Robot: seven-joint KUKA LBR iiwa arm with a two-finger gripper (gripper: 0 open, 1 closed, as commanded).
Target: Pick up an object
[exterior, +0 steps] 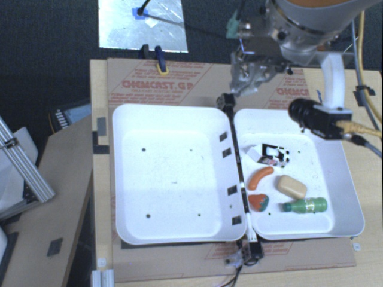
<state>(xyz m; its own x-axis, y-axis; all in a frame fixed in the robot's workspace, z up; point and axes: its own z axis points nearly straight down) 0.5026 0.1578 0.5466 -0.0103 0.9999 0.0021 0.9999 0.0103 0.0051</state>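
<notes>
Above the bins: claw [248,79] hangs at the 12 o'clock end of the divider between the two bins, over the cardboard on the surface [72,160].
Claw state: cannot tell; blurred and seen from above.
Claw load: nothing seen between its tips.
Left bin [125,178]: bare white floor.
Right bin [341,178]: holds every candidate, grouped in its 6 o'clock half.
Box [270,153]: black-and-white printed item, nearest the claw, at about 5 o'clock from it.
Sausage [260,177]: orange, long axis from 1 to 7 o'clock, just beside the divider.
Red piece [258,202]: red with a green edge, at 6 o'clock of the sausage, close to the divider.
Block [291,187]: tan, rounded, long axis from 10 to 4 o'clock, near the sausage.
Bottle [306,205]: green, lying down, long axis near 3 to 9 o'clock, just beside the block at its 5 o'clock.
Key relation: all items lie at 5 to 6 o'clock from the claw, well apart from it.
Judged step: approach not yet begun; the claw would need to travel toward 5 o'clock and descend. Closing across an item's short axis looks best.
</notes>
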